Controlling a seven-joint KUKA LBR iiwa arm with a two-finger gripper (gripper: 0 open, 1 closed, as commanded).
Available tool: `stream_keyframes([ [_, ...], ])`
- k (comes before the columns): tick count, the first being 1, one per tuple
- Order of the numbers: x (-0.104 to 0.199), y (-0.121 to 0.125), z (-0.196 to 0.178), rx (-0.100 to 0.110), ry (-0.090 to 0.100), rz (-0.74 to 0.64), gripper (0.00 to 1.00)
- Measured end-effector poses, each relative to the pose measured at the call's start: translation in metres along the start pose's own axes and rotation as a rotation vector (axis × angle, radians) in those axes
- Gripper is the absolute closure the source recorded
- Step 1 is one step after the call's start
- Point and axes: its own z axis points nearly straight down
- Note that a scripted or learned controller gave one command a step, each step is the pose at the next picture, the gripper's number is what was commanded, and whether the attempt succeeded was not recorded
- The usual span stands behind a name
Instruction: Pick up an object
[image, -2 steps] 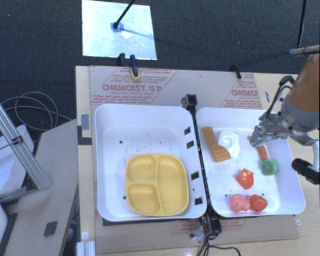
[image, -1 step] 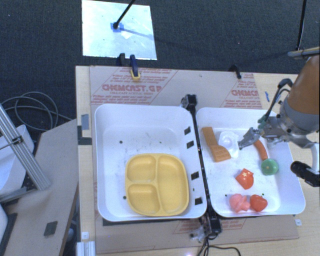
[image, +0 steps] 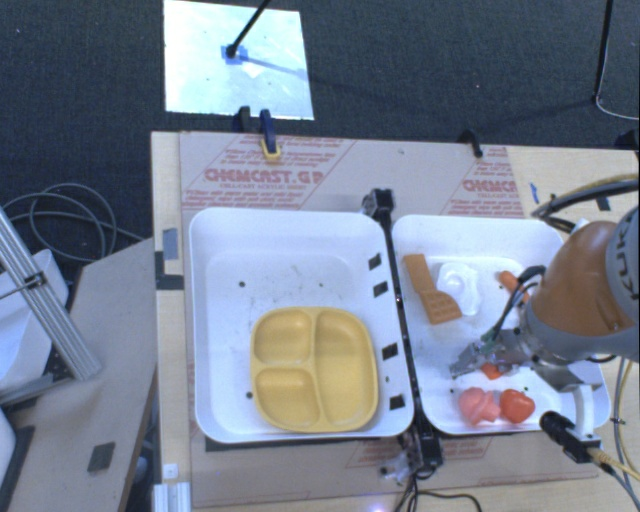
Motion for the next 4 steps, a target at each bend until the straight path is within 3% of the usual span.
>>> stream_keyframes([
  [1,0.001,0.006,-0.019,-0.017,-0.003,-0.004,1.0],
  [2,0.03,0.053,-0.133,-0.031,-0.005,-0.012,1.0],
  [3,0.028,0.049,-0.126,-0.017,-0.004,-0.006,0.0],
  [4,0.02,0.009,-0.048,-0.007,-0.002,-0.002,0.0],
])
